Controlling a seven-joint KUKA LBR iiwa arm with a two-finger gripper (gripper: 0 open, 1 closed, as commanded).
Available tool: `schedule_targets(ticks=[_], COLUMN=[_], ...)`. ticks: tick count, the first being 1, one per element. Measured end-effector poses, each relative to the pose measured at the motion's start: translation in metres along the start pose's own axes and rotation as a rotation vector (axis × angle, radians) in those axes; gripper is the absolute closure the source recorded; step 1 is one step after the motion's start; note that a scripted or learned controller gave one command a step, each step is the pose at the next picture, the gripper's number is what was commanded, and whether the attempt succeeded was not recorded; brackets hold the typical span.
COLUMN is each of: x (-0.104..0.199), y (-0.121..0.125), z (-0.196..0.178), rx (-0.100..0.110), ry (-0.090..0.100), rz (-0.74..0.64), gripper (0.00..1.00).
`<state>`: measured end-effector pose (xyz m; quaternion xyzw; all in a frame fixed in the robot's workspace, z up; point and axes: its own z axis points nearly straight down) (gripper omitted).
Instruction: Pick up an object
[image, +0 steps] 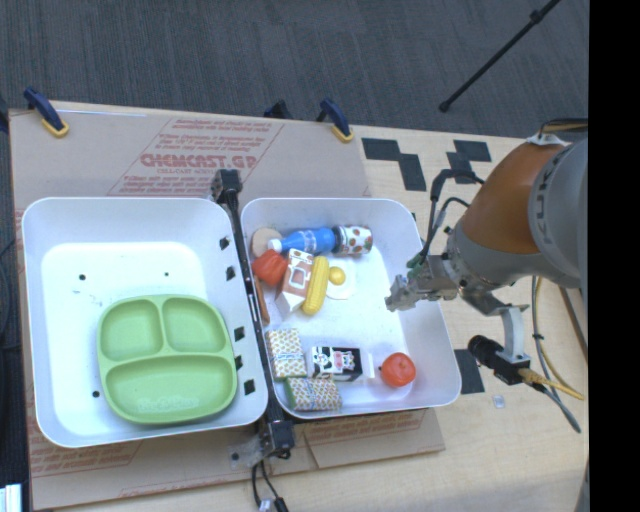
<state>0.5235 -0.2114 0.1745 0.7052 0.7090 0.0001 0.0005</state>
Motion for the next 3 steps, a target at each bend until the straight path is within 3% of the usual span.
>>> schedule_targets(ticks=[1, 3], x=[0.0, 0.018], y=[0.054, 0.097], z=[-0.033, 0.003], rx=[-0.001, -0.001], ry=[0.0, -0.001], rz=[0.0, -0.001], gripper=[1.0, 1.0])
